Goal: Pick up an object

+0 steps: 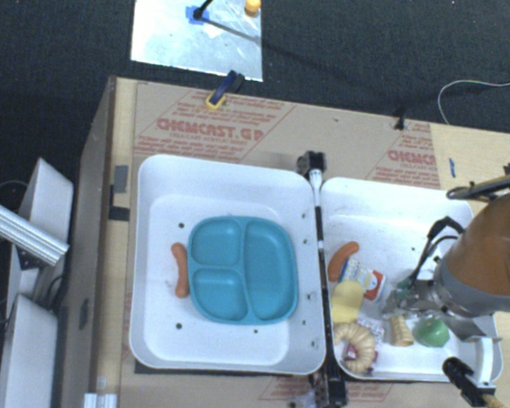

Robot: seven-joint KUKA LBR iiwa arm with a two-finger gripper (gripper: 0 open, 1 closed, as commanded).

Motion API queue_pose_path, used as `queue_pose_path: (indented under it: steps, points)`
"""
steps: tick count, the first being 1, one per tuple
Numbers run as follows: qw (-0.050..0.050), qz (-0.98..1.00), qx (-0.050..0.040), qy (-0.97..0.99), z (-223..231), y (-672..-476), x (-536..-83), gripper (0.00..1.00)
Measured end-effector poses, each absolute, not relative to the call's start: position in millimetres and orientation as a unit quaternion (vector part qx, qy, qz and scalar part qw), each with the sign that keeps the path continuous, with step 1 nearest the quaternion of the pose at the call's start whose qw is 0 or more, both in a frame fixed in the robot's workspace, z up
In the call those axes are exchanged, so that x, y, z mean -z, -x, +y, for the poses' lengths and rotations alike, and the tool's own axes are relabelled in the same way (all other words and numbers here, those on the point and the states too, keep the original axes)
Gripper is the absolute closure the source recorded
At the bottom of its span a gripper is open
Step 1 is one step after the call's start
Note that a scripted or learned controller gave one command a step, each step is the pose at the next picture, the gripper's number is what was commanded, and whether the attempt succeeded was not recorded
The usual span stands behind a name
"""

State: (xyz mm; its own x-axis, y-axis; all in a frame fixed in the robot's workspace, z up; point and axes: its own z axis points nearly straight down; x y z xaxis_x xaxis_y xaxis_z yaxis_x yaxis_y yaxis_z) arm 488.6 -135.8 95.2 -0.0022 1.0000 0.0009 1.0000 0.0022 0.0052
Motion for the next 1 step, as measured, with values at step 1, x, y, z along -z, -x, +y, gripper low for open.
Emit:
queue_pose_path:
  steps: [1]
  points:
    - [0.001, 0.708, -0.0014, -0.706, -66.1, -491.8, -184.8, 1.00]
